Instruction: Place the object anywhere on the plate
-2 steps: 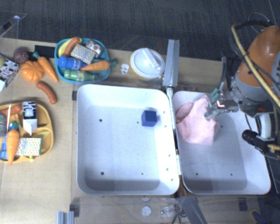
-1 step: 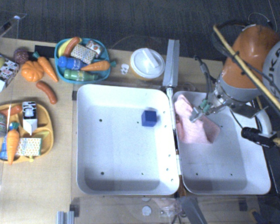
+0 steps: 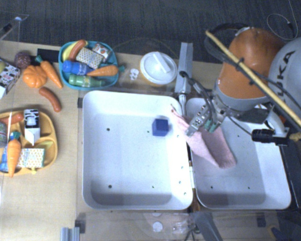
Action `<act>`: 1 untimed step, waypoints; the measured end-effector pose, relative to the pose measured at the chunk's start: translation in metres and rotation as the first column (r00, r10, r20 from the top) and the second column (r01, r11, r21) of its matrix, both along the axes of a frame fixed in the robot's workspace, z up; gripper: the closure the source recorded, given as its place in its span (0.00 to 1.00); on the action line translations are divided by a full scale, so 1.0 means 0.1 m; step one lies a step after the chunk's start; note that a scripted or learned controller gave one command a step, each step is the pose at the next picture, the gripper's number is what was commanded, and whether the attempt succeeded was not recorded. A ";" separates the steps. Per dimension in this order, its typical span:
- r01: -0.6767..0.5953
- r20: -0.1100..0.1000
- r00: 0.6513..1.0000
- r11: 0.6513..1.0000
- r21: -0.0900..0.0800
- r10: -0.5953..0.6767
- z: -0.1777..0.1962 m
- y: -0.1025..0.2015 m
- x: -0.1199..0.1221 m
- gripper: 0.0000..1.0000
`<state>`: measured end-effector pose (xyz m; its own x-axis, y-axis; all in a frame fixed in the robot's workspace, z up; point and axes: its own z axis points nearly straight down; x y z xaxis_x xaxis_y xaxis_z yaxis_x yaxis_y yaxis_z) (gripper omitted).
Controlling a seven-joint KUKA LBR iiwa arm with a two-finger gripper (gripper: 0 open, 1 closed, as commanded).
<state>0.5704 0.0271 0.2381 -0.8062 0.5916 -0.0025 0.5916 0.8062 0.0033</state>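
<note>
Camera view, looking down at a slant, gives you the surface (image 3: 61,198) from left to right. At the far left sits a yellow tray (image 3: 49,137) of toy food. Above it lie a small orange pumpkin (image 3: 33,76) and a loose carrot (image 3: 53,74), and beside them a blue bowl (image 3: 67,80) heaped with more toys. Next comes a white lidded cup (image 3: 159,67) near the back edge.

Then you reach the left bin (image 3: 112,181), where a small blue block (image 3: 160,126) rests alone on the white floor, toward the right wall. Across the seam between the two bins lies a pink cloth (image 3: 214,148): one corner pokes over into the left bin, while the rest trails into the right bin (image 3: 257,188).

Over the upper end of that cloth hangs the claw (image 3: 203,124), tilted, with the grey arm (image 3: 294,64) and its orange band (image 3: 247,57) behind it. You can see its fingers down at the cloth, but you cannot tell whether they are spread or pinching the fabric.

As for progress, judge it as early. No plate is clearly visible; a pale round edge behind the claw could be one, though it is mostly hidden. Whichever object is meant, block or cloth, it lies on a bin floor, so the placing itself looks not yet done.
</note>
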 end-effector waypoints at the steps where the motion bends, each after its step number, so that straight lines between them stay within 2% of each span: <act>1: -0.389 0.000 0.921 0.921 -0.001 0.389 0.02 0.45 -0.25 1.00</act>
<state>0.5453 0.0723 0.2402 -0.9729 0.2310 -0.0037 0.2310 0.9729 0.0024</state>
